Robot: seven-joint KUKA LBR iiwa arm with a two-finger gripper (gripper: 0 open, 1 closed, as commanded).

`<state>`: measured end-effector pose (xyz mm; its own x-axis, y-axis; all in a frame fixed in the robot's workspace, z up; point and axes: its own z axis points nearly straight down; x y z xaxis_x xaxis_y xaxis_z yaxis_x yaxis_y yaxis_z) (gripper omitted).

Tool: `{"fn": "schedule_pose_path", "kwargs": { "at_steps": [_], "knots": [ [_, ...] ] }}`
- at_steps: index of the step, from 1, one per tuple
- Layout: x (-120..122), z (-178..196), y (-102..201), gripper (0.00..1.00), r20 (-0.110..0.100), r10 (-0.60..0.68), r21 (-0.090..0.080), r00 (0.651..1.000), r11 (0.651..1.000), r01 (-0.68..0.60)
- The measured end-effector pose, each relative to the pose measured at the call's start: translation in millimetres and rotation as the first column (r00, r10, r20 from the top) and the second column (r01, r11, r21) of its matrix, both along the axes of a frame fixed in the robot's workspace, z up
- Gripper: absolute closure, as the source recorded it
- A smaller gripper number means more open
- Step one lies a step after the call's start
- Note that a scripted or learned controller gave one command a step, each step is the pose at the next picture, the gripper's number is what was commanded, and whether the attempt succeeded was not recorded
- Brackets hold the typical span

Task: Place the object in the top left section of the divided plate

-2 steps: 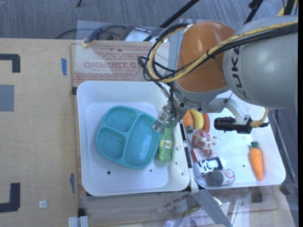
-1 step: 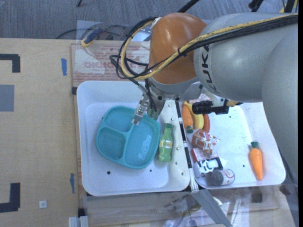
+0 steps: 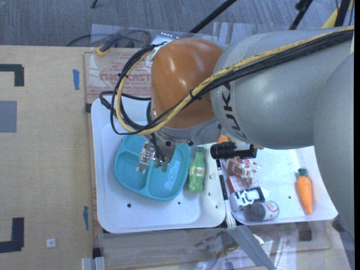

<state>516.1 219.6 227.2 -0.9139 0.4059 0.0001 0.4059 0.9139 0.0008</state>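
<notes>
A blue divided plate [image 3: 130, 173] lies in the left white bin [image 3: 109, 207]. My gripper [image 3: 156, 157] hangs over the plate's upper middle, its metal fingers pointing down just above the dividers. I see nothing between them. The arm's orange band and grey body cover the bin's upper part. A green bottle-like object [image 3: 196, 171] lies beside the plate's right rim, touching it.
The right bin [image 3: 281, 176] holds an orange toy carrot [image 3: 304, 191] at its right side, a red and white packet [image 3: 243, 169], a black and white item [image 3: 248, 196] and a grey round piece [image 3: 258, 211]. A wooden benchtop [image 3: 42, 151] stretches to the left.
</notes>
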Motion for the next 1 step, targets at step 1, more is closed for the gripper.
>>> {"fn": "schedule_pose_path", "kwargs": {
  "at_steps": [1],
  "knots": [
    [32.1,-55.1,5.4,1.0,0.001,0.202,0.0,0.979,0.979,-0.202]
  ]
}}
